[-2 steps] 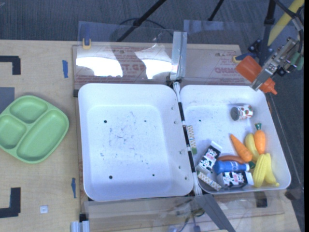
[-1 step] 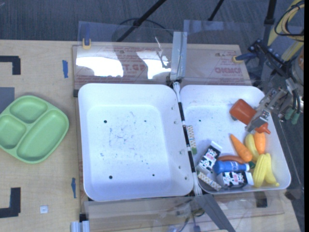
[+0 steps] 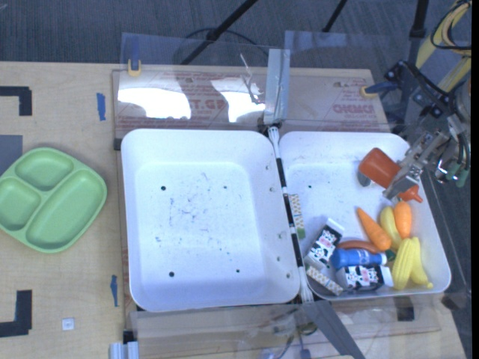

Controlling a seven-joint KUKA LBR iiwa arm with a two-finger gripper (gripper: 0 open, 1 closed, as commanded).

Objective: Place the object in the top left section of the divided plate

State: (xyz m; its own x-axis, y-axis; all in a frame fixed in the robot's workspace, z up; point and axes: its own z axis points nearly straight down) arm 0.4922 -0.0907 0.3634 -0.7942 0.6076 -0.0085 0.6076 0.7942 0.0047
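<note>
The green divided plate [image 3: 51, 198] lies on the wooden bench to the left of both bins, with two small sections along its upper left and one long section at the lower right; nothing lies in it. My gripper [image 3: 405, 182] hangs over the right side of the right bin [image 3: 329, 163], just right of an orange toy cup [image 3: 376, 167] and above a small orange piece [image 3: 410, 195]. I see nothing held in it.
Low in the right bin lie toy carrots [image 3: 374, 230], a yellow banana and corn [image 3: 408, 260], a blue bottle [image 3: 358, 258] and two cow-print cartons [image 3: 324, 247]. The left bin [image 3: 202, 215] stands between the right bin and the plate. Cables and stand legs are behind the bench.
</note>
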